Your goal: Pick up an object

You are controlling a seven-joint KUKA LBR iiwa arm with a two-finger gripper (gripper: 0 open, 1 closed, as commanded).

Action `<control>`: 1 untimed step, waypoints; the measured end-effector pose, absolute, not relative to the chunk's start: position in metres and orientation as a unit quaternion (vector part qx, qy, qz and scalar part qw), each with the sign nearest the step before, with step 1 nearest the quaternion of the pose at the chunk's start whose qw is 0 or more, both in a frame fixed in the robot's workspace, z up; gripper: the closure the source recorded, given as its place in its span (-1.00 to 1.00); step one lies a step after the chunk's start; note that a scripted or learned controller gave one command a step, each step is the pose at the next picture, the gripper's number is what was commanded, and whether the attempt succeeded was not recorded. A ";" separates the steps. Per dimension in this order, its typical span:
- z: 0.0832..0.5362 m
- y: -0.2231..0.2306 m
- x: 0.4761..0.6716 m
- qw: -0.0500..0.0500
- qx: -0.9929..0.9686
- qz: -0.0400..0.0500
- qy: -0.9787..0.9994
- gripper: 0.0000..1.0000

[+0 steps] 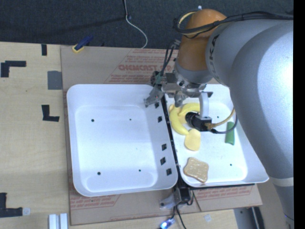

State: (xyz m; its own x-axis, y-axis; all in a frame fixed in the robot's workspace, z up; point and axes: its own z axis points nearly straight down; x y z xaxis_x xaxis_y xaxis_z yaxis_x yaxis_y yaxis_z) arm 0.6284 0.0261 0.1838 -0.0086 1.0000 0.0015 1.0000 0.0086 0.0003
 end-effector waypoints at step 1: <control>0.184 0.100 0.624 0.002 -0.704 0.000 -0.710 -1.00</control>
